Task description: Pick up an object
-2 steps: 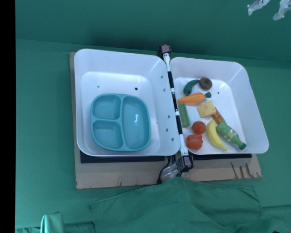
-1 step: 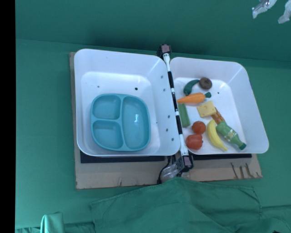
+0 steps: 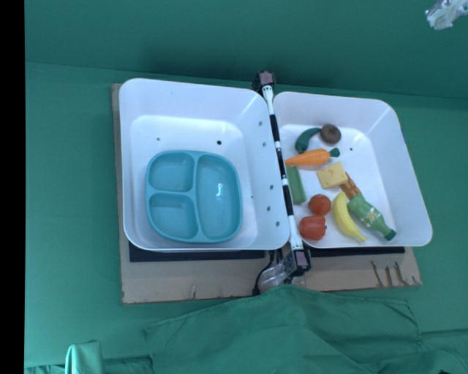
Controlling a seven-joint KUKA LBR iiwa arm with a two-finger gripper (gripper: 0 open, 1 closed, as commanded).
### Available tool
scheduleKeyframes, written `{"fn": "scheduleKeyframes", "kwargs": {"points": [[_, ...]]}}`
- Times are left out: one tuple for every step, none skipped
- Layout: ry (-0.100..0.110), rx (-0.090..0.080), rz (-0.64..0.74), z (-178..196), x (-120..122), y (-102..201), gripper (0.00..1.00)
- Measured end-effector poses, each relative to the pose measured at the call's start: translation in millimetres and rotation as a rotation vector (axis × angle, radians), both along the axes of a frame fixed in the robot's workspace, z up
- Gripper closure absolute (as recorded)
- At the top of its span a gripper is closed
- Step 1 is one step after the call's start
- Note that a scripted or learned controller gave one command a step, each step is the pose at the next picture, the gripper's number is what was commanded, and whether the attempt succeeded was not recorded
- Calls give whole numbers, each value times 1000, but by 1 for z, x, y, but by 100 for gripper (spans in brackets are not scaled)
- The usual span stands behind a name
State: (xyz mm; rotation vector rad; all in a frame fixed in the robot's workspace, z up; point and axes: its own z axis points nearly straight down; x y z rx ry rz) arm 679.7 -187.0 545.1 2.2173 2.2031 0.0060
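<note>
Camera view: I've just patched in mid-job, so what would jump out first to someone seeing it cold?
The light blue divided plate lying alone in the left bin catches the eye first. Next comes the colourful toy food clustered in the right bin: an orange carrot, a yellow banana, a green bottle and a red tomato. The claw sits far off at the top right corner, well away from both bins.

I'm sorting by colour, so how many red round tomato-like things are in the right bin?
2. One red tomato lies near the middle of the right bin, beside the banana. The other red tomato sits just below it, by the bin's front edge. None seems hidden.
</note>
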Motion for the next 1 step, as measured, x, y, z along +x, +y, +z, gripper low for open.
{"fn": "scheduleKeyframes", "kwargs": {"points": [[2,0,0,-1,0,0,0]]}}
